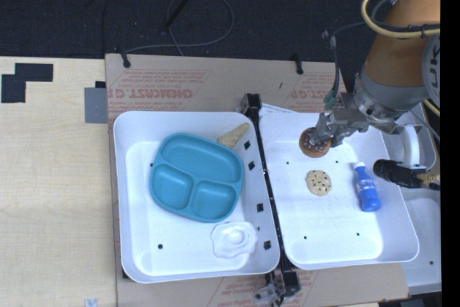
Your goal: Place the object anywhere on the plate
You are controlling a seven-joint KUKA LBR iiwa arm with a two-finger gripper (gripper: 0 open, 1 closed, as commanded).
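Note:
A blue divided plate (195,176) lies in the left bin (126,226). In the right bin (345,244) a brown chocolate donut (313,146) sits near the far left corner. My gripper (323,131) is low over the donut's upper right edge, touching it or just above it, and covers part of it. The arm's grey wrist and orange band rise behind it to the right.
A chocolate-chip cookie (318,182) and a small blue bottle (366,187) lie in the right bin, near the donut. In the left bin a tan wedge (233,135) rests by the plate's far edge and a white fried egg (232,239) lies near its front. A black divider separates the bins.

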